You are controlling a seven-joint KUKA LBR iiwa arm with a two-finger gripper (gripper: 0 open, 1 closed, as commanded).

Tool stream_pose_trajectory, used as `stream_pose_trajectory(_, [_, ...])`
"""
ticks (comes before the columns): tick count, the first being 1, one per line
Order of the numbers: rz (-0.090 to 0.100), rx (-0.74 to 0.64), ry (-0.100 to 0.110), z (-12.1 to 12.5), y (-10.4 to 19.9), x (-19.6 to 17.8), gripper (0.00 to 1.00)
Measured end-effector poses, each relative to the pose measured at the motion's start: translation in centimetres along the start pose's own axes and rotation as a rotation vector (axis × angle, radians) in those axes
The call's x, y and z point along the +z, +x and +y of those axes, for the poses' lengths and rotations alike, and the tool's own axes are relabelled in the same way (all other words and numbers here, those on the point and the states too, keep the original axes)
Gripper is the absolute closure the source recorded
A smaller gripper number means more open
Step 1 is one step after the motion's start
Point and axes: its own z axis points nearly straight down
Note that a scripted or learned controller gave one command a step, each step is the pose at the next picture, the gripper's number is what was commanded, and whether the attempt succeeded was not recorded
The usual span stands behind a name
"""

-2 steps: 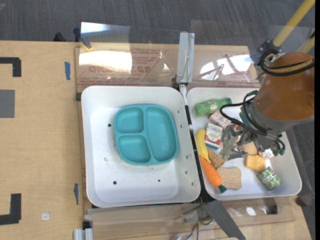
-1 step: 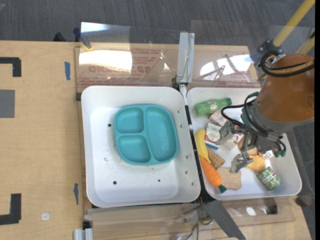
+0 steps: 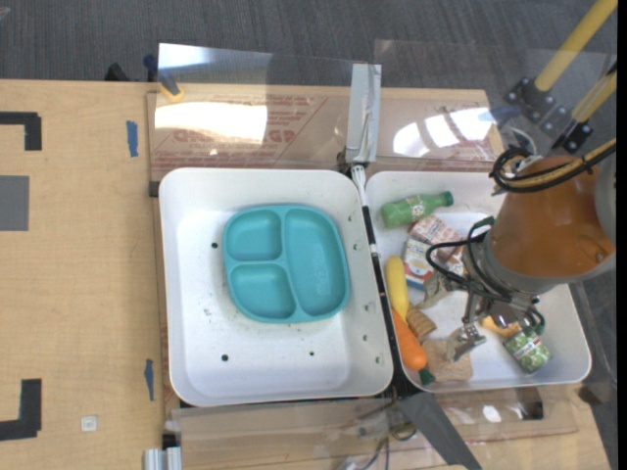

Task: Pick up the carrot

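The carrot (image 3: 411, 344) is a short orange piece lying along the left wall of the right bin (image 3: 573, 365), near its front corner. My gripper (image 3: 469, 338) hangs low over the front middle of that bin, just right of the carrot and apart from it, above a brown cracker-like piece (image 3: 452, 364). The orange wrist band and the cables above hide part of the bin's middle.
The right bin also holds a yellow banana-shaped toy (image 3: 396, 284) just behind the carrot, a green bottle (image 3: 415, 207), a printed snack packet (image 3: 432, 244) and a green-capped item (image 3: 530, 349) at the front right. The left bin (image 3: 186, 282) holds a teal divided plate (image 3: 286, 262).
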Motion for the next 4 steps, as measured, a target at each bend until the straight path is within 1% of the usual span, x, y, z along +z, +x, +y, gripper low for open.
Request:
stream_pose_trajectory(1, [0.009, 0.021, -0.003, -4.8, 1.1, 0.4, 0.0])
stream_pose_trajectory(2, [0.002, -0.021, -0.002, -8.1, -0.7, 1.8, 0.0])
stream_pose_trajectory(3, [0.002, 0.063, -0.004, -8.5, -0.1, 1.8, 0.0])
stream_pose_trajectory(4, [-0.011, 0.062, 0.001, -8.6, -0.5, 0.5, 1.0])
